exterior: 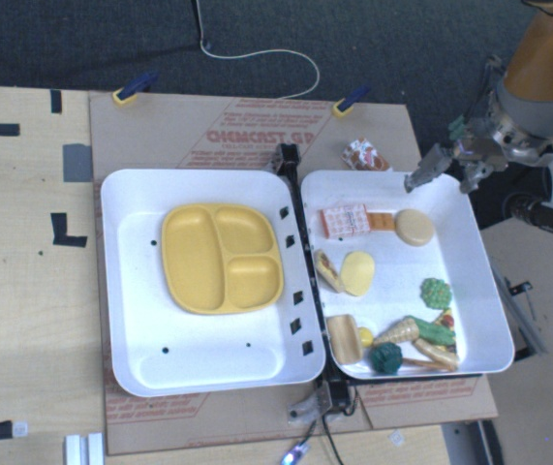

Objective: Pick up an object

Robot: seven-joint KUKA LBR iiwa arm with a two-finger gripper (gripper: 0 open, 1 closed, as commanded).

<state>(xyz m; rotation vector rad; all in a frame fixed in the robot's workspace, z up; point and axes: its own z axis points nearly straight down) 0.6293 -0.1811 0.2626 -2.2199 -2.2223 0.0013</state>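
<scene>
In the right bin (470, 223), the carrot (404, 331) points lower-left.

The arm (536, 61) is grey, with a broad orange band above its wrist. Below the band sits a pale metallic wrist section. The claw (441, 170) is dark grey, with slim fingers.

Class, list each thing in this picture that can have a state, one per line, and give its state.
hand: above the right bin's far rim, nothing seen in it
yellow divided plate: flat, upright, in the left bin
left bin: holds the plate
right bin: holds a jumble of toy foods
round tan piece: lying loose near the far rim
wrapped item: on the cardboard, outside both bins
</scene>
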